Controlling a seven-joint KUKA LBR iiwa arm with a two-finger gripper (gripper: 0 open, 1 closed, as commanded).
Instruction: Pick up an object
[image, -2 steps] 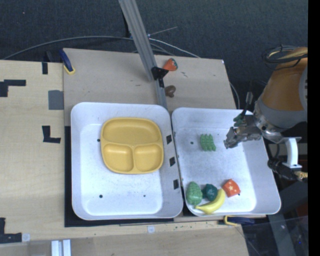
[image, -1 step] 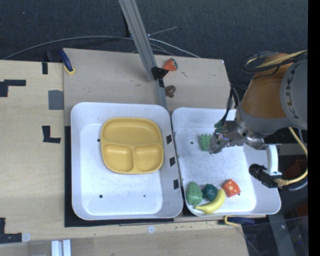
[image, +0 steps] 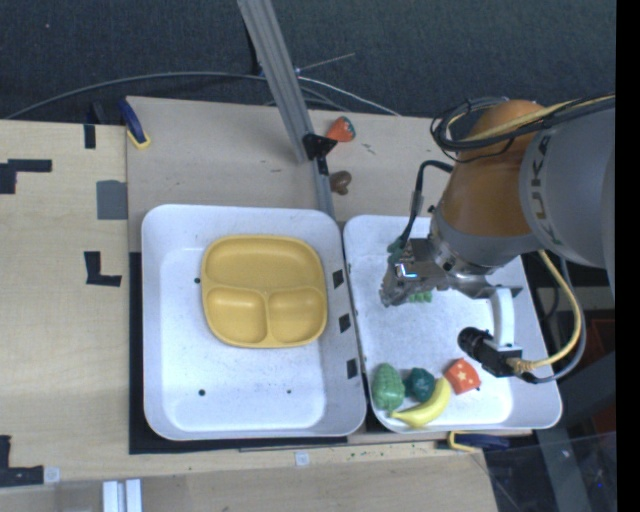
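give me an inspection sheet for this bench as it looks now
surface: wooden bench bearing two white bins side by side, left bin and right bin.
job's things: green toy, dark green toy, banana and red toy clustered at the right bin's near edge; something green lies under the gripper, too hidden to identify.
clutter: yellow divided tray in the left bin.
grippers: gripper low over the right bin's middle; a hold cannot be confirmed.
cables: yellow cable and black cables looping round the arm.
surroundings: grey pole, black tape marks, dark floor.
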